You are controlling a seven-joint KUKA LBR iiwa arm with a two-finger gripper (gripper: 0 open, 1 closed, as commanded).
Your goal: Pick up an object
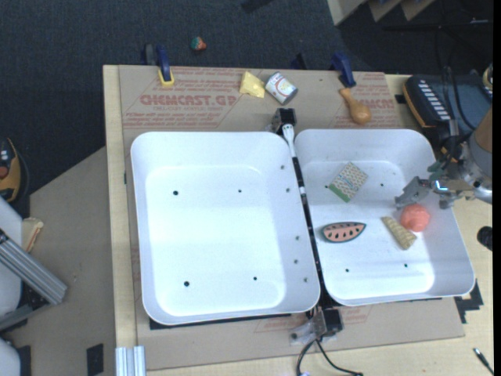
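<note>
A bench seen from above at a slant carries two shallow white bins side by side. The left bin has a bare white floor with a few small dark dots. The right bin holds four small things: a pink ball near its right wall, a tan ridged piece touching the ball on its lower left, a watermelon slice toward the middle, and a pale checked square above that.

The arm comes in from the right. Its pincer sits low over the right bin, just above the pink ball. One grey finger slants down to the left, near the ball's top. How far the pincer is open cannot be told, and nothing can be seen held in it.

The ball looks like the likely target. For a good grasp, the pincer should centre over the ball and go down until it straddles the widest part, then close gently, since a round thing can squirt out sideways. The tan piece touching the ball and the bin wall close by leave little room, so a finger may catch on either.

The bench top is brown board with red lettering, held by blue clamps at the back edge. On it behind the bins lie a yellow piece, a small white block and an orange pear shape. Dark carpet surrounds the bench.
</note>
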